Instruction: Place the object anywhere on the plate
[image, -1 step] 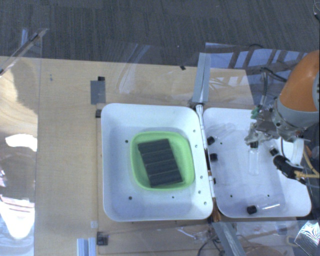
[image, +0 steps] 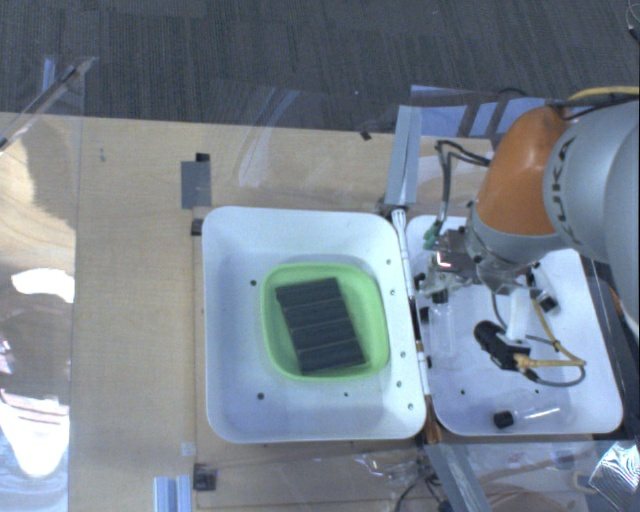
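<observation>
Quickly, seeing a small black piece (image: 502, 419) lying low in the right bin (image: 590, 390), lower right of the frame, with a pale clear sliver (image: 540, 411) just beside it on its right. Next up the frame, noting the left bin (image: 230, 400) taking the middle, holding a green plate (image: 270, 320) a bit right of its centre. Finding the dark ridged block (image: 320, 326) lying flat on the plate, inside its rim, long side running upper left to lower right. Spotting the gripper (image: 437, 283) hanging over the upper left part of the right bin, just right of frame centre, close to the wall between the two bins, well apart from the block. Not managing to tell whether clenched or released, being hidden under the wrist. Noting the arm (image: 545, 180), orange band then grey casing, reaching in from the upper right. Further back, seeing the wooden bench (image: 120, 300), a grey upright post (image: 405, 150) above the gap between the bins, and dark carpet (image: 200, 50) along the top.
</observation>
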